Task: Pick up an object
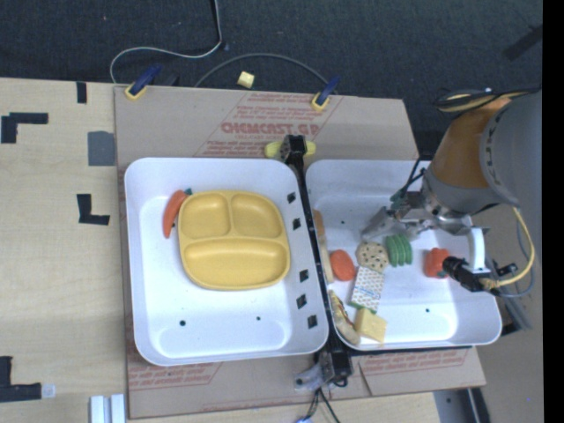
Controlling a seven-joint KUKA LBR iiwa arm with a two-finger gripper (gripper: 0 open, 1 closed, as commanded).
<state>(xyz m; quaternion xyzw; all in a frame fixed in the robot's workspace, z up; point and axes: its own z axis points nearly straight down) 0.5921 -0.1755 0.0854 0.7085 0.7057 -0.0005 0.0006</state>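
You've got the gripper [393,221] low in the right bin [441,324], right above the green toy [398,250] w/ the cookie [373,256] beside it. Can't tell how far it's open or if it's touching anything. Orange toy [435,261] sits near; yellow plate [233,239] in left bin [220,333].

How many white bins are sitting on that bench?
2. One shallow white bin is on the left and holds a yellow divided plate; the other white bin is on the right, with small toys.
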